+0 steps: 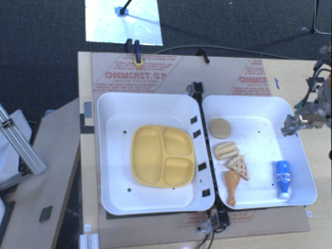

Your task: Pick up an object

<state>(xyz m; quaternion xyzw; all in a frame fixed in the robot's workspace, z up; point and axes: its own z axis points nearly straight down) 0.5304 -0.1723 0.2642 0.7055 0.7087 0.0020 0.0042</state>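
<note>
Two white bins sit side by side on the bench. The left bin (111, 118), far from the gripper (291, 124), holds a yellow plate (162, 155) with three compartments, lying flat near the bin's middle. The right bin (270, 113) lies under and just left of the gripper, which hangs over its right rim; whether its fingers are spread or closed cannot be told, and nothing shows between them. In this bin, largest first: a blue bottle (282, 178) below the gripper, lying with its long axis running near-to-far, white cap toward the near rim. A drumstick (232, 186) lies down-left of the gripper, bone end pointing at the near rim. A bun (226, 150), a cookie (220, 128) and a wedge (239, 166) lie left of the gripper.
</note>
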